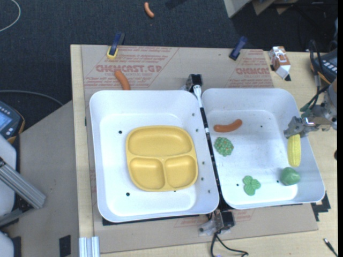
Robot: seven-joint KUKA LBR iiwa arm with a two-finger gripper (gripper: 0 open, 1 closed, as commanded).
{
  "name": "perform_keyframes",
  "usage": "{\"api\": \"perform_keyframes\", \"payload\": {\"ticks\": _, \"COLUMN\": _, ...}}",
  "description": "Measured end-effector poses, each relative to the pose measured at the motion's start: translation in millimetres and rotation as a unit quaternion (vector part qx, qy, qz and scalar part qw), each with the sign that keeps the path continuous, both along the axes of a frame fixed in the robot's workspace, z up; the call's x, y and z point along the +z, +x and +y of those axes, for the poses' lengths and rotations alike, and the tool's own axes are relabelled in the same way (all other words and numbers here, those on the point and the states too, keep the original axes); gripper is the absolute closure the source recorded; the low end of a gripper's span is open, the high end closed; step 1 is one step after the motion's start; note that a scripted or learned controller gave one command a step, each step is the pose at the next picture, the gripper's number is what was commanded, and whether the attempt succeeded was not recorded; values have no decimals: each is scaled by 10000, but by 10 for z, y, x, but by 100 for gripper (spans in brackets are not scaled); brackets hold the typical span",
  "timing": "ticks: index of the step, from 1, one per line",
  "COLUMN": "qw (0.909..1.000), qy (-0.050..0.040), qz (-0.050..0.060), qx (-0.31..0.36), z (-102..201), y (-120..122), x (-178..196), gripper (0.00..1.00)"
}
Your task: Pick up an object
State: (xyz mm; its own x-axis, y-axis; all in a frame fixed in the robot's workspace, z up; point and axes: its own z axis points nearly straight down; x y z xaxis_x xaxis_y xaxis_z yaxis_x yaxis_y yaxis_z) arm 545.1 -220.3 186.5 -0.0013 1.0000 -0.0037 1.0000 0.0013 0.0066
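The right bin [262, 101] holds several toy foods: an orange-red sausage [228, 126], a green broccoli piece [223, 146], a yellow corn cob [294, 150], a round green item [290, 176] and a small leafy green piece [251, 184]. My gripper [298, 126] reaches in over the bin's right rim. It sits just above the top end of the corn cob. Nothing is seen held in it.
The left bin [107, 143] holds a yellow divided tray [161, 157]. Another sausage [122, 80] lies on the board behind that bin, and one more [149, 9] on the dark floor. Clamps [114, 45] and a small carton [280, 61] stand along the back edge.
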Motion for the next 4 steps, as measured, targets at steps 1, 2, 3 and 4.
{"api": "perform_keyframes", "payload": {"ticks": 1, "qw": 10000, "qy": 0, "qz": -3, "qx": 1, "z": -6, "y": 14, "x": 415, "gripper": 100}}
{"api": "perform_keyframes", "payload": {"ticks": 2, "qw": 10000, "qy": 30, "qz": 45, "qx": 15, "z": 444, "y": -65, "x": 352, "gripper": 100}}
{"api": "perform_keyframes", "payload": {"ticks": 3, "qw": 10000, "qy": 35, "qz": 43, "qx": 26, "z": 1012, "y": -37, "x": 281, "gripper": 100}}
{"api": "perform_keyframes", "payload": {"ticks": 4, "qw": 10000, "qy": 35, "qz": 46, "qx": 28, "z": 1653, "y": -92, "x": 297, "gripper": 100}}
